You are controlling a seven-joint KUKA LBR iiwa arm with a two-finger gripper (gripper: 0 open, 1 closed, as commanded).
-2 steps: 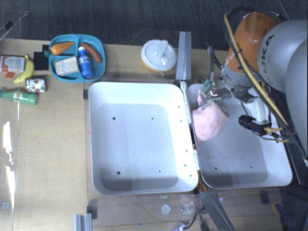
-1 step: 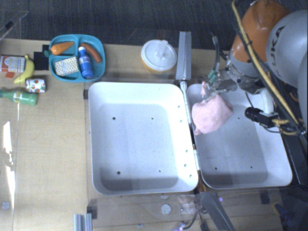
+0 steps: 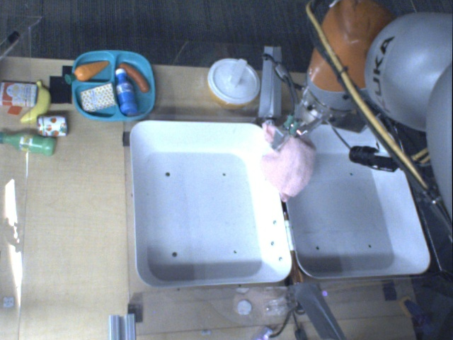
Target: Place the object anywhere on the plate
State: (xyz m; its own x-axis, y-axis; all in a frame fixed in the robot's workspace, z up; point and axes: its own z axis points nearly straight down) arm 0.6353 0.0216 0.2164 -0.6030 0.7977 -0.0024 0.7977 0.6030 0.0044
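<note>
noted, largest first: grey arm (image 3: 414, 69) reached in from the right, above the right bin (image 3: 354, 218). left bin (image 3: 205, 204) lay alongside, touching at the shared rim. held in the gripper (image 3: 291, 128): pink soft object (image 3: 289, 167), pinched at its top end, hanging limp over the divide between the bins. blue sectioned plate (image 3: 145, 73) stood on the bench, well apart, beyond the left bin's far corner.

risks, judged: thin pinch on limp fabric, so slippage likely during the long traverse; dangling bulk liable to snag the bin rim; release too early would have dropped it short of the plate.
</note>
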